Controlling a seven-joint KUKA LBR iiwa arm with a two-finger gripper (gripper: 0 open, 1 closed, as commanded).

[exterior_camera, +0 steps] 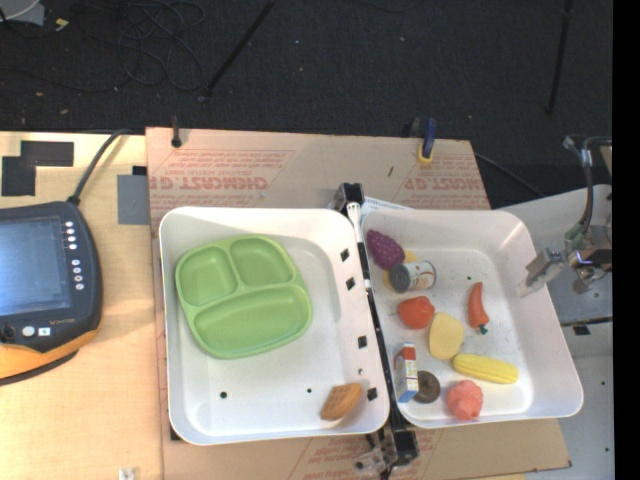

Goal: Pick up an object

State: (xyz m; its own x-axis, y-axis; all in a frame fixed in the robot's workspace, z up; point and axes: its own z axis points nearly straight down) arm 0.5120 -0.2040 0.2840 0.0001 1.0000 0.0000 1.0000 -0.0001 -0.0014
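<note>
Two bins (250, 423) on desk; all toys lay untouched in right bin. Hand (575, 258) sat right of it, grip state unclear. Pick not started.

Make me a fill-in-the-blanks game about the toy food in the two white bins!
1. The green divided plate lies in the ____ bin.
2. The yellow corn lies in the ____ bin.
3. The colour of the chili pepper is ____.
4. The brown piece of food shares its bin with the green ____.

Missing words: left; right; red; plate
</note>
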